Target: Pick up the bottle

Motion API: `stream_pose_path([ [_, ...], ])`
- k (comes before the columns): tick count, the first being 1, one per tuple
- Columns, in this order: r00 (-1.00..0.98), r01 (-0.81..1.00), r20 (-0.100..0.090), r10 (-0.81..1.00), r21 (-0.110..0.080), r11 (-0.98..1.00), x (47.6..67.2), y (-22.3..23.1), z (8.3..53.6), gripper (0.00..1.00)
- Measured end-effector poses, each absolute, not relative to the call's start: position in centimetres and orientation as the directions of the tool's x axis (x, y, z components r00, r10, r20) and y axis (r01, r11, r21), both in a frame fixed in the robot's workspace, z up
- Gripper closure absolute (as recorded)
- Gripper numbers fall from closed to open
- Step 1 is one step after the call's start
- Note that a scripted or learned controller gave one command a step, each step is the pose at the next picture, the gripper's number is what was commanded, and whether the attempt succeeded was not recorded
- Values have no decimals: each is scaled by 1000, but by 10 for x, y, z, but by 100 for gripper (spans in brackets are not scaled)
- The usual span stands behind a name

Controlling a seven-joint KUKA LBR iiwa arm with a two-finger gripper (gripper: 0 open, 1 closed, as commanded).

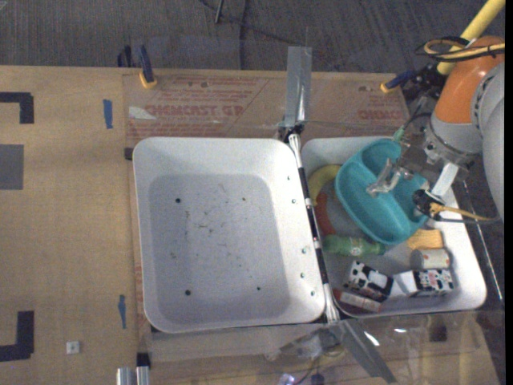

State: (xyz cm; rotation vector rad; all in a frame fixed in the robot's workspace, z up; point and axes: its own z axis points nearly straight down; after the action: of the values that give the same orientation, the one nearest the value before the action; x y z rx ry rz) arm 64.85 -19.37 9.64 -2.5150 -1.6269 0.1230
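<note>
Two bins, and all the clutter sits in the right bin (pixel 473 291). The gripper (pixel 386 181) hangs over a glossy teal plastic bowl (pixel 377 207), and I can't tell how its jaws stand. The bottle (pixel 351 247), a green one lying flat, is tucked just under the bowl's lower edge. My worry: going down from here it probably hits the bowl rim, and a smooth round bottle could roll off against the cow-print boxes (pixel 369 279).

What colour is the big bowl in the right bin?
Teal blue, seen in the camera view: the bowl.
</note>
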Motion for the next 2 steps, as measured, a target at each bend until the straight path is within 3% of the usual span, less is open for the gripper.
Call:
stream_pose_path([
  [1, 404, 903, 15, 914, -164, -397, 653, -187, 114, 100],
  [2, 407, 903, 10, 913, -156, -401, 653, -191, 110, 0],
])
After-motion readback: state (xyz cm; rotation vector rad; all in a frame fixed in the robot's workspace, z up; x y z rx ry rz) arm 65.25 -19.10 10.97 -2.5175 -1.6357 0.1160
